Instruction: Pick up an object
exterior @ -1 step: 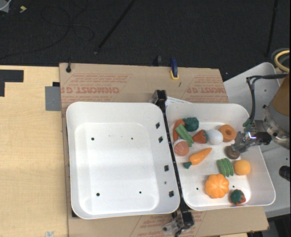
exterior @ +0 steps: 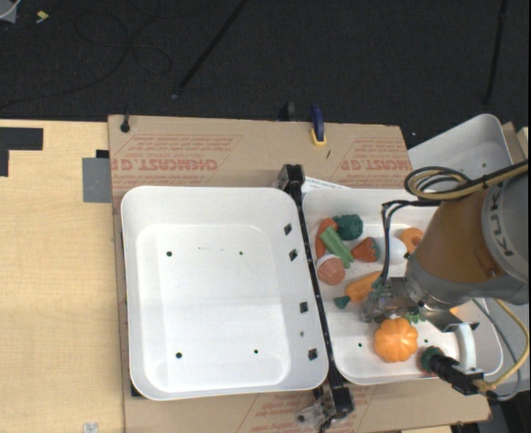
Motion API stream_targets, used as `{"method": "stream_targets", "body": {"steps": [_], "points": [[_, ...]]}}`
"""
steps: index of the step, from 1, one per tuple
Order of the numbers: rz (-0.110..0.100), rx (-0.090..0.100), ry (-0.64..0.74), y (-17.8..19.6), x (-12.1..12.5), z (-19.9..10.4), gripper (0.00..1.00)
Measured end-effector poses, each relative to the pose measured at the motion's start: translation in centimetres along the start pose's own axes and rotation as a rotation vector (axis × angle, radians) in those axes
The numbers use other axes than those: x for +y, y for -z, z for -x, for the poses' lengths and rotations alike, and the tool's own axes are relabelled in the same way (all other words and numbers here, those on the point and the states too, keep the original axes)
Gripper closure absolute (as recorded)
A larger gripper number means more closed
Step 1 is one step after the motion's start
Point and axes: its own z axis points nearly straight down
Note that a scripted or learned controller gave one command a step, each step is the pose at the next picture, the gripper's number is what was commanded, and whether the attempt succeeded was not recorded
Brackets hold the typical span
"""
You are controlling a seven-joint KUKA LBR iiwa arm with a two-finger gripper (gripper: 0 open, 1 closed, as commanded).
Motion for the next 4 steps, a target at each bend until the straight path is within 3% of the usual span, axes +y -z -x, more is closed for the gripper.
{"method": "stream_targets", "body": {"steps": [1,2,3,4], "points": [[-0.001,0.002,-0.006,1.4,0.0,0.2,1.0],[0.002,-0.002,0.003,7.5,0.5,-1.1,1.0],[0.0,-0.002,-0.001,0.0,-2.7,-4.1,1.0],[0.011,-0.003,0.007,10.9,4.7,-7.1,1.0]]}}
